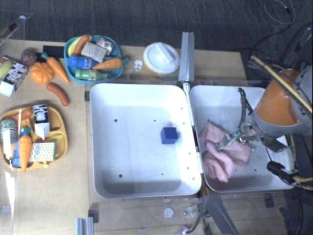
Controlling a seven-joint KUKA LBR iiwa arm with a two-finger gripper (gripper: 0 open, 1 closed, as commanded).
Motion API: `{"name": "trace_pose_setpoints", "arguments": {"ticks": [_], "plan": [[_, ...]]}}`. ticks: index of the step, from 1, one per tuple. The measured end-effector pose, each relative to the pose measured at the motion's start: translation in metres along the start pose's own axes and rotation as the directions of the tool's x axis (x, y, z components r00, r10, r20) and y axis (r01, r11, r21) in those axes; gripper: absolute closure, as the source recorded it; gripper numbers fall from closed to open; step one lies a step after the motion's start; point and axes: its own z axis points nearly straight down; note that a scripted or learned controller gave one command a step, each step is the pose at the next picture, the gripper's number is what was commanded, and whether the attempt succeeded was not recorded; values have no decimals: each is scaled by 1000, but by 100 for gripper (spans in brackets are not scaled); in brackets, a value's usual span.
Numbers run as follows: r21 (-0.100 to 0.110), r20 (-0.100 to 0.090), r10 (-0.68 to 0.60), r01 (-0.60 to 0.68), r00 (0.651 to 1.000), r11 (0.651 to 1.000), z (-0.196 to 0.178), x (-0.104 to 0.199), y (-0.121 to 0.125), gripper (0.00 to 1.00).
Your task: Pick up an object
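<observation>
A small blue cube (pixel 169 134) lies near the middle of the left white bin (pixel 105 106). A crumpled pink cloth (pixel 221 155) lies in the right white bin (pixel 220 102), towards its front left. My gripper (pixel 231 140) reaches in from the right and sits low over the cloth's upper right part, touching or nearly touching it. The grey arm with its orange band (pixel 276 104) stands above the right bin's right side.
A metal divider (pixel 186 58) rises between the bins at the back. Left of the bins are a blue bowl (pixel 93 58) and a yellow tray (pixel 34 138) of toy food, loose toy vegetables, and a white-lidded container (pixel 161 58).
</observation>
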Motion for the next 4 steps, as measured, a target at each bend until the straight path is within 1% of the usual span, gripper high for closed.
{"name": "trace_pose_setpoints", "arguments": {"ticks": [1,2,3,4], "plan": [[-1,1,83,-83,997,997,0,35,15,0],[2,1,175,-175,985,985,1,23,59,0],[12,-2,139,-139,990,990,-15,10,24,0],[-1,0,91,-91,996,996,0,3,-7,0]]}}
